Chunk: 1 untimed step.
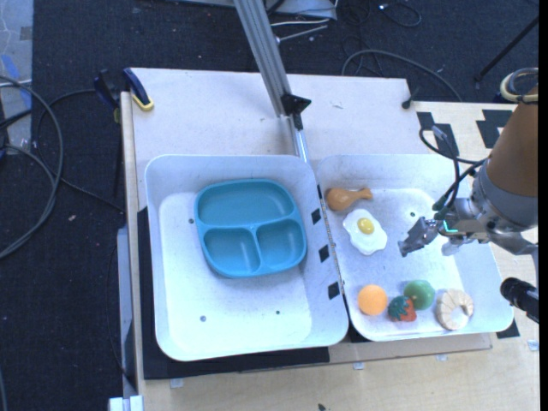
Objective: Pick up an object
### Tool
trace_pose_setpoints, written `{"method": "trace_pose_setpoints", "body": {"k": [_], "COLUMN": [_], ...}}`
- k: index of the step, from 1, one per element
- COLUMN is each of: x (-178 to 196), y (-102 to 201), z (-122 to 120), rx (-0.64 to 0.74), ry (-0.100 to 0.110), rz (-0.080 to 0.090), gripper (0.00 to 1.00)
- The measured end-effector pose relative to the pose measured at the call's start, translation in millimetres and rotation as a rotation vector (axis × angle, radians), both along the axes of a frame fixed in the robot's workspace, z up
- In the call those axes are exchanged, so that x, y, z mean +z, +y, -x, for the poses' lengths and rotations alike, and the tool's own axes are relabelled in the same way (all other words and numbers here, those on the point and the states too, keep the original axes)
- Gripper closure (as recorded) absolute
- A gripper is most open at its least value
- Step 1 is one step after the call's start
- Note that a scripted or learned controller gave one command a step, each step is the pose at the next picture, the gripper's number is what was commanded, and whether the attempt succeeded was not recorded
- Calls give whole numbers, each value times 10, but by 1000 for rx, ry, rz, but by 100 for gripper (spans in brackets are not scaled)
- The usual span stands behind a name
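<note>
Fried egg (366, 232), drumstick (348, 198), orange (372, 300), strawberry (402, 308), green ball (419, 293), pastry (454, 308), all lying in right bin (479, 268)

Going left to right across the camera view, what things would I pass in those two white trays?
Blue divided plate → drumstick → fried egg → strawberry → end effector → cream-coloured shell-shaped piece.

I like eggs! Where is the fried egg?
The fried egg lies in the right bin, just below the chicken drumstick.
</note>
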<state>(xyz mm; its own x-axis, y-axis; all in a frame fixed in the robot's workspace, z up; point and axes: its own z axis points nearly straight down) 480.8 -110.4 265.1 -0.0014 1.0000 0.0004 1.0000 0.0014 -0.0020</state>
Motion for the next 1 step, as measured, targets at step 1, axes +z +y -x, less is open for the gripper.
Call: {"method": "trace_pose_setpoints", "body": {"k": [1], "x": [4], "y": [0], "z": [-3], "rx": [0], "ry": [-1], "rz": [0], "gripper": [0]}}
